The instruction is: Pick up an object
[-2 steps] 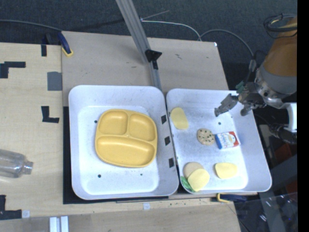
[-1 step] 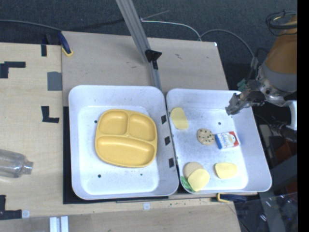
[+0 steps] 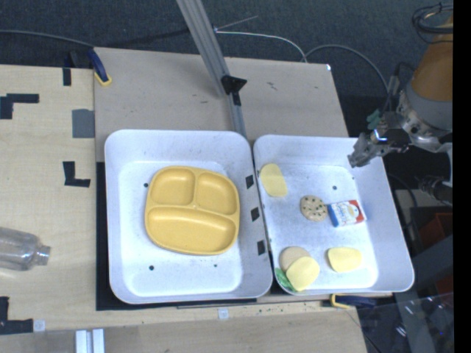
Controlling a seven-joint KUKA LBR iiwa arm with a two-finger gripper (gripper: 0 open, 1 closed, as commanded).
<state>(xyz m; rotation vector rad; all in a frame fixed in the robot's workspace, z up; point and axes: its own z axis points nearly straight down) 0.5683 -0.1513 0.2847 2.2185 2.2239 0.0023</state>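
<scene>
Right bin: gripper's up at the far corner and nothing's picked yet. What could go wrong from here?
1. The cookie and small carton lie almost touching, so a grasp at one may knock the other aside.
2. The items in the near corner are piled together, making a clean single pick doubtful.
3. The gripper hangs at the right bin's rim; a straight descent could catch it.
</scene>
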